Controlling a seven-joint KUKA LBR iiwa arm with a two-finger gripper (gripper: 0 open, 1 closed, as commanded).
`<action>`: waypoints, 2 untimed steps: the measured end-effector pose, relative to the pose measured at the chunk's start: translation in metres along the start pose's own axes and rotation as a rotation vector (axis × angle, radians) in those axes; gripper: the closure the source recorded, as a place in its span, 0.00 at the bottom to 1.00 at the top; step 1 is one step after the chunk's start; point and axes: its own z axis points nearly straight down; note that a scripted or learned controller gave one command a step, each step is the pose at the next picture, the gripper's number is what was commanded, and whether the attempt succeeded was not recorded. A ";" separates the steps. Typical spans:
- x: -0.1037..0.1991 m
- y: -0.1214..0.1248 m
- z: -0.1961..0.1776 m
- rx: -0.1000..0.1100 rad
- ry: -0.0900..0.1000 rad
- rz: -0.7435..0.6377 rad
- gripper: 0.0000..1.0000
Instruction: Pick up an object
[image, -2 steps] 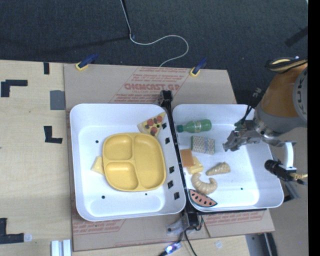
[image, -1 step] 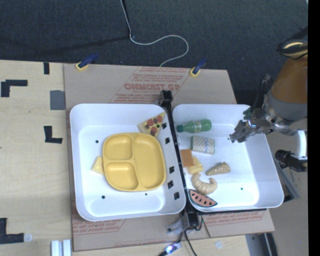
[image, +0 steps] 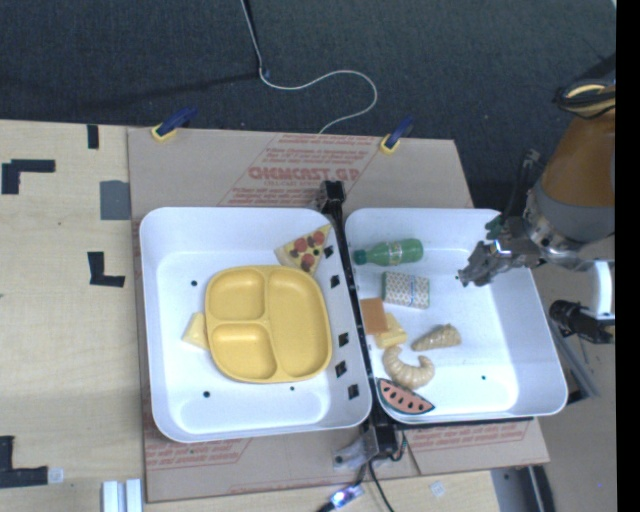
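The yellow plate (image: 268, 323) in the left bin (image: 160, 300) hides most of a yellow wedge (image: 194, 329) at its left edge, and a pizza slice (image: 305, 249) lies just above the plate. Right of the plate, in the right bin (image: 520, 380), lie a green bottle (image: 388, 252), patterned block (image: 406, 290), cheese (image: 378, 320), shell (image: 436, 338), croissant (image: 408, 369) and a watermelon slice (image: 405, 399) partly over the rim. Farthest right, the gripper (image: 480, 268) hangs over that bin's upper right; its dark jaws are too small to judge, so I cannot tell their state.
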 end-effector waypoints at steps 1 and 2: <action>0.053 0.019 -0.009 0.000 0.001 -0.005 1.00; 0.104 0.029 0.004 0.002 0.000 -0.004 1.00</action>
